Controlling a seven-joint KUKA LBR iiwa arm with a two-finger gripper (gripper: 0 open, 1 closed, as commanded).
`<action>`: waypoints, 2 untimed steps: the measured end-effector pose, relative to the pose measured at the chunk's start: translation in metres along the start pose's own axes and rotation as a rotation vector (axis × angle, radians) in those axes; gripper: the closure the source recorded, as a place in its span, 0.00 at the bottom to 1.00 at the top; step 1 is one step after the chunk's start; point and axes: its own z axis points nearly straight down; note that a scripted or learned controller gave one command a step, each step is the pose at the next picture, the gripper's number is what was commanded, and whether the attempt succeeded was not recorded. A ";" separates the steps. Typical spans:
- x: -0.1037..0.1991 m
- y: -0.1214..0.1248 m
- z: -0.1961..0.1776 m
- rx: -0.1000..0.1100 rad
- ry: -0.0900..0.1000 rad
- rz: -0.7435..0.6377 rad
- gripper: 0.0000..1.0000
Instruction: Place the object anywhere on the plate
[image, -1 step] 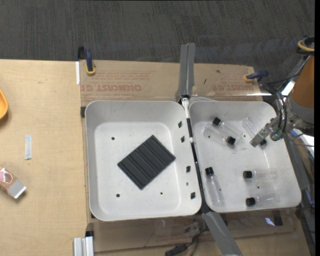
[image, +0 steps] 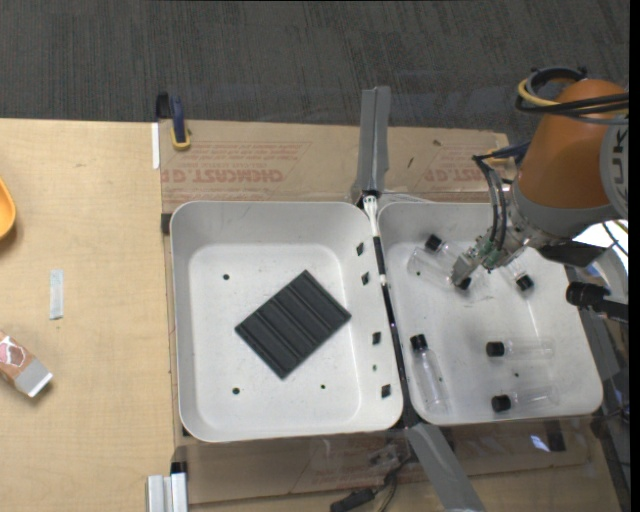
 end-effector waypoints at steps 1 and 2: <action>0.092 0.038 -0.016 0.000 0.000 -0.217 1.00; 0.151 0.081 -0.019 -0.001 -0.001 -0.183 1.00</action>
